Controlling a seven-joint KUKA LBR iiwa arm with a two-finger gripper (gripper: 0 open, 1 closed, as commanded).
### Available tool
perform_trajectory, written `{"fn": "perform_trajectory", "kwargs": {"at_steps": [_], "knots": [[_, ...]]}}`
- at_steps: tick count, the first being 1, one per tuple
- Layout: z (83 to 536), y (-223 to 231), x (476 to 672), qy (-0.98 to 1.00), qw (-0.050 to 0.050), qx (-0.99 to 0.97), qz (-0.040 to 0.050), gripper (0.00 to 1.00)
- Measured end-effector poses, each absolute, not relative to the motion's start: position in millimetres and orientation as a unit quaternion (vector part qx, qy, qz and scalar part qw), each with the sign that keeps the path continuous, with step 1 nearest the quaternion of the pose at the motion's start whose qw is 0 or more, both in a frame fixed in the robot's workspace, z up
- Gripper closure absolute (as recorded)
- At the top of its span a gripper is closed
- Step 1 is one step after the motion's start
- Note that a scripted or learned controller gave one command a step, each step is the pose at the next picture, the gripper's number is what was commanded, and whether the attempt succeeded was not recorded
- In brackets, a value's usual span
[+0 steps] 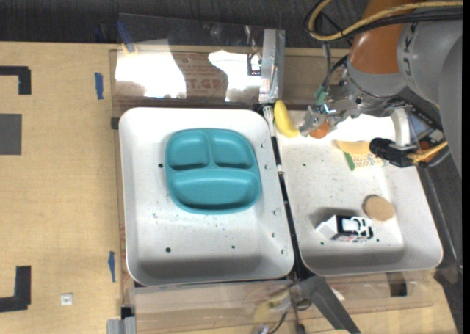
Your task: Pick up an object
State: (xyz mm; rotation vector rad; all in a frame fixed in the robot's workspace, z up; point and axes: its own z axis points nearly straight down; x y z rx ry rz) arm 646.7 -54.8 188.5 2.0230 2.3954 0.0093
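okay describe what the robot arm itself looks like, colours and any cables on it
The bulky rounded grey arm has a glossy orange band above the wrist. Yellow and black cables loop over that band. The small metallic gripper looks silvery, with dark fittings and a touch of green.

Two white bins (147,252) (side by side), one teal tray (212,169), one banana (283,121).

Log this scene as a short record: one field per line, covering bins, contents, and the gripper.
left bin: holds a teal divided plate
right bin: holds a yellow banana, a round tan disc, a black-and-white item, a yellow and green piece
gripper: over the right bin's far left corner, beside the banana
small orange object: just below the gripper; contact unclear
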Motion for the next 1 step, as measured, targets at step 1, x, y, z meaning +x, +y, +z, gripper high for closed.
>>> {"fn": "perform_trajectory", "kwargs": {"at_steps": [1], "knots": [[181.6,-60.1,664.5,0.741,-0.005,0.671,-0.0035,1.00]]}}
